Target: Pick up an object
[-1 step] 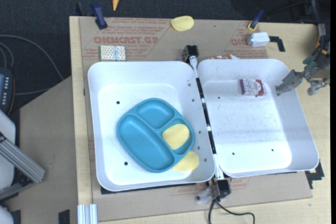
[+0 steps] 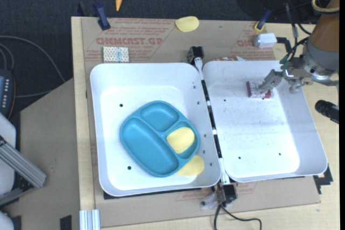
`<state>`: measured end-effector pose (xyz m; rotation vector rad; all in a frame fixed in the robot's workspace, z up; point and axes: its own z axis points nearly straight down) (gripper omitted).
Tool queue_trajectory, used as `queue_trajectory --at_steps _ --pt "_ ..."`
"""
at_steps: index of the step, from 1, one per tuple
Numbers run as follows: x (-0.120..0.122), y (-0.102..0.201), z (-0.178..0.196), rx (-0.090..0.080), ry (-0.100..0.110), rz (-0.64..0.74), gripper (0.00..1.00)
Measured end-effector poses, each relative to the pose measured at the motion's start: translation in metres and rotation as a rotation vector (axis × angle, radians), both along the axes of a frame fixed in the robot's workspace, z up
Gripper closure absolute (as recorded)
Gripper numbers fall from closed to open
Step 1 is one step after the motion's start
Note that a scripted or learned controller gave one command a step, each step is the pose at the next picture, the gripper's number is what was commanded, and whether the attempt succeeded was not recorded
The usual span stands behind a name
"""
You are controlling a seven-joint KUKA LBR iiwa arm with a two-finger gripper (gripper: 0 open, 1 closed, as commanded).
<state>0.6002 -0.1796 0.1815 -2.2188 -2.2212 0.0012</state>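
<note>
Nearest, left bin (image 2: 108,180): blue tray (image 2: 153,137) with yellow pieces (image 2: 181,139). Far in right bin (image 2: 302,164): small pink object (image 2: 255,88), gripper (image 2: 268,83) touching it, opening impossible to tell. Could slip off sideways, being flat and gripped off-centre.

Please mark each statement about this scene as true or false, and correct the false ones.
1. The blue divided tray lies in the left bin. True.
2. A yellow piece rests in one compartment of the blue tray. True.
3. The tool is above the left bin. False: it is over the right bin, near its far side.
4. The small pink object lies in the right bin, beside the tool. True.
5. The blue tray is turned upside down. False: its compartments face up.
6. The orange carrot-shaped toy is inside the right bin. False: it lies on the dark floor beyond the bench.
</note>
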Motion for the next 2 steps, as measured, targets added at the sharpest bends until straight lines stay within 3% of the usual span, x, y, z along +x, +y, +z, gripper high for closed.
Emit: queue_trajectory --at_steps 1,2 --pt "0.067 0.027 -0.016 -0.001 -0.004 0.001 0.00" --pt "0.069 0.008 -0.092 -0.004 -0.010 0.001 0.00"
